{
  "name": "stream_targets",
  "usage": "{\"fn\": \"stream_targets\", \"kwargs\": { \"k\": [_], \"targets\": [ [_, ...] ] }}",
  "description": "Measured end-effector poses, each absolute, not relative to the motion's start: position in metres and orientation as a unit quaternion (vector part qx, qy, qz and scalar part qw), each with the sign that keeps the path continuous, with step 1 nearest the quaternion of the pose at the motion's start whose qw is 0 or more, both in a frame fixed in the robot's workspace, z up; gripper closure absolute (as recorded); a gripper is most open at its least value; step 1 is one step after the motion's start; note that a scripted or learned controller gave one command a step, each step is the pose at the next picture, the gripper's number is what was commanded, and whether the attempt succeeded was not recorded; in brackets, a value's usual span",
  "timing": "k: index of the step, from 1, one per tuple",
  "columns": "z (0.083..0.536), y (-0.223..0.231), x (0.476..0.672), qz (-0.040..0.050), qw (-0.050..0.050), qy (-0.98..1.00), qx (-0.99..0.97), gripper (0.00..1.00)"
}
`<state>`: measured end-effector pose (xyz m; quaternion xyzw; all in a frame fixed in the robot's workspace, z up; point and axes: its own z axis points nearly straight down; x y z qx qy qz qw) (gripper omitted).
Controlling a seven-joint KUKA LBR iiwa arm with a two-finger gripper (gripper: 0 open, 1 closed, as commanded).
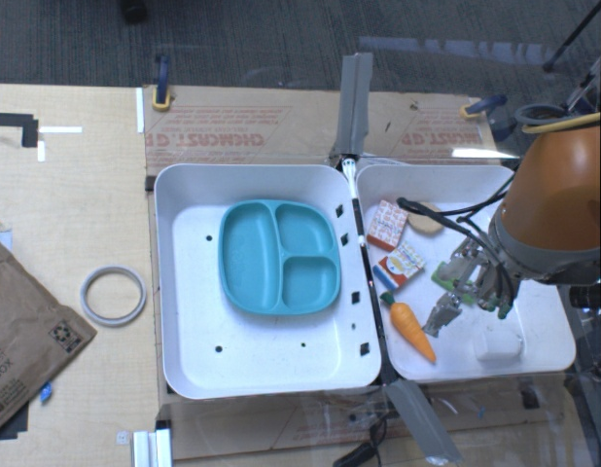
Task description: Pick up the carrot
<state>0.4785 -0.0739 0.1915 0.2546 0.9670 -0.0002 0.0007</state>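
Orange carrot (pixel 412 331) beside end effector (pixel 446 311); "CHEMCAST" upside-down on cardboard (pixel 242 125).

Both white bins (pixel 174 290) look like smooth moulded plastic with a soft sheen along their rims. The teal divided plate (pixel 279 257) in the left one is plastic too, even and satiny. The carrot (pixel 412 331) has a waxy, slightly shiny orange skin, like a toy. Beside it, the small red and white carton (pixel 386 225) looks like printed cardboard. The gripper (pixel 454 305) shows bare, dull grey metal, and the arm's orange band (pixel 565 185) is glossy. Under the bins lies matt brown cardboard (pixel 252 129) with red print. The bench (pixel 67 202) looks like pale, unvarnished wood. The tape roll (pixel 114 294) on it appears matt and papery.
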Motion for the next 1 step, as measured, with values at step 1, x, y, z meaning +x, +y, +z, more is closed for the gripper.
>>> {"fn": "stream_targets", "kwargs": {
  "k": [1],
  "targets": [
    [0.1052,-0.0954,0.4805,0.0002,0.0,0.994,0.105,0.0]
  ]
}}
